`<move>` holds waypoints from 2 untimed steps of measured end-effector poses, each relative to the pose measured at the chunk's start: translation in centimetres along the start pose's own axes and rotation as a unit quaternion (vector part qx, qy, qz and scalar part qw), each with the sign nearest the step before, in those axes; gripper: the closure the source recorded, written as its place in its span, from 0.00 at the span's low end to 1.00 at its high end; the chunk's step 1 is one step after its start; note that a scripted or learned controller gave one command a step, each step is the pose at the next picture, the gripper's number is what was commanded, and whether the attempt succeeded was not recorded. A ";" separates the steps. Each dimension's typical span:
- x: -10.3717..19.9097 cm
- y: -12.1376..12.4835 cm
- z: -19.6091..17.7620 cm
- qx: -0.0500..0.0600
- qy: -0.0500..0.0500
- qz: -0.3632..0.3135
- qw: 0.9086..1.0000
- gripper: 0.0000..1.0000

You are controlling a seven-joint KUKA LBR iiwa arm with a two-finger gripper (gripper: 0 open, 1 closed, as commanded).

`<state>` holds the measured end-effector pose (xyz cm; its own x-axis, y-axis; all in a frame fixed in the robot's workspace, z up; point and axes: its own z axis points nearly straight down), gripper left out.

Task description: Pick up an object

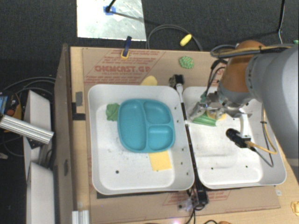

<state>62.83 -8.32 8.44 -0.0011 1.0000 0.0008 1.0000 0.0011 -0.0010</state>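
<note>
Two white bins (100, 125) lie side by side, and in the right one the gripper (209, 110) is low over a green object (203, 120) near the dividing wall, so I think the object may slide against this wall and escape.

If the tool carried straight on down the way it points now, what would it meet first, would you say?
Most likely the green object lying right under the tool in the right bin, near the wall shared with the left bin; height is hard to judge.
</note>
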 end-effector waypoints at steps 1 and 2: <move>-0.4 4.3 -3.0 -0.005 -0.001 -0.003 1.000 0.00; -1.1 0.0 0.0 -0.002 0.000 0.001 1.000 0.00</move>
<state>62.79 -9.42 8.45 0.0012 1.0000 0.0009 1.0000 -0.0012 0.0026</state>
